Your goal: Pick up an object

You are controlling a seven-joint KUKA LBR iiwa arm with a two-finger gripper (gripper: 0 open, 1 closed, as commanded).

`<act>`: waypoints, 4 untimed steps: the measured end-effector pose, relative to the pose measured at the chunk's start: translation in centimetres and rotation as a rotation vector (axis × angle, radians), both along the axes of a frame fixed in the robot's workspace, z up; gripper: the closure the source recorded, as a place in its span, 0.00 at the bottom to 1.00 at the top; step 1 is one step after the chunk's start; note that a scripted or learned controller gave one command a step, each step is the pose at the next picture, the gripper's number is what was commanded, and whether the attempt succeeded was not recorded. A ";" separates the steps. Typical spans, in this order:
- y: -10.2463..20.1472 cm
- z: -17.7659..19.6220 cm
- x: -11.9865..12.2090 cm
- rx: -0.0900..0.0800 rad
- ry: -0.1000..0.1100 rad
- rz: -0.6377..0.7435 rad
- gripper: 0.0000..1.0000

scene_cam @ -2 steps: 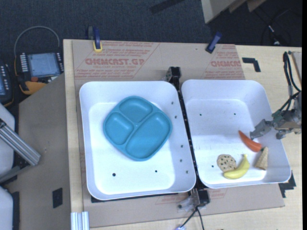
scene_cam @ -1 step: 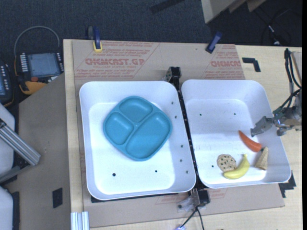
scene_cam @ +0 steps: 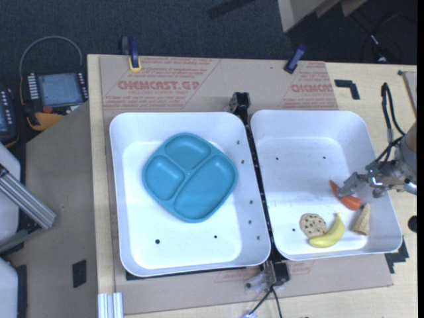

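End effector point(scene_cam: 358, 185) low in the right bin point(scene_cam: 298, 134), at an orange piece point(scene_cam: 349, 195); grip state cannot be told.

Left bin point(scene_cam: 126, 197) holds a divided plate point(scene_cam: 190, 175) centrally. Right bin point(scene_cam: 298, 128) holds, at its lower right, a cookie point(scene_cam: 312, 224), banana point(scene_cam: 329, 233), wedge point(scene_cam: 361, 220) and carrot point(scene_cam: 348, 196).

The right bin's point(scene_cam: 298, 138) upper-left floor lies open; banana point(scene_cam: 329, 234), cookie point(scene_cam: 312, 224) crowd its lower-right corner.
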State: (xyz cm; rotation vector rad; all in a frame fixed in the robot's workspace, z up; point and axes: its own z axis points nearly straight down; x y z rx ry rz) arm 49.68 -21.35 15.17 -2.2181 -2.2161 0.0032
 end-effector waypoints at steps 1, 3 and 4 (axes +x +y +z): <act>-0.2 -5.3 0.9 -0.002 -0.004 0.000 0.00; -0.2 -5.7 1.0 -0.002 -0.005 0.001 1.00; 0.7 -0.1 1.1 -0.004 -0.007 0.001 1.00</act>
